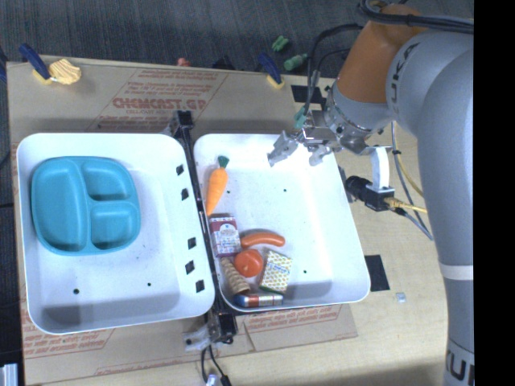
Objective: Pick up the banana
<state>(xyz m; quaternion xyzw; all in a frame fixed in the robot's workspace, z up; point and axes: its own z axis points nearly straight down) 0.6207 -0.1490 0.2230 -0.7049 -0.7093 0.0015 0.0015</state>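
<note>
Along the right bin's [342,215] left wall, a carrot [216,186], sausage [262,238], tomato [249,262] and packets are clustered. A blue tray [84,203] is held by the left bin [48,304]. At the right bin's far edge, the gripper [299,153] is spread open, gripping nothing.

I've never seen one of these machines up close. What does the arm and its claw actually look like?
The arm is made of thick, rounded grey segments, with an orange band above the wrist and dark lettering on the shell beside it. Black cables loop along the wrist. At its end sits a small gripper of pale grey metal with two slim fingers, and a white piece hangs beside it.
</note>
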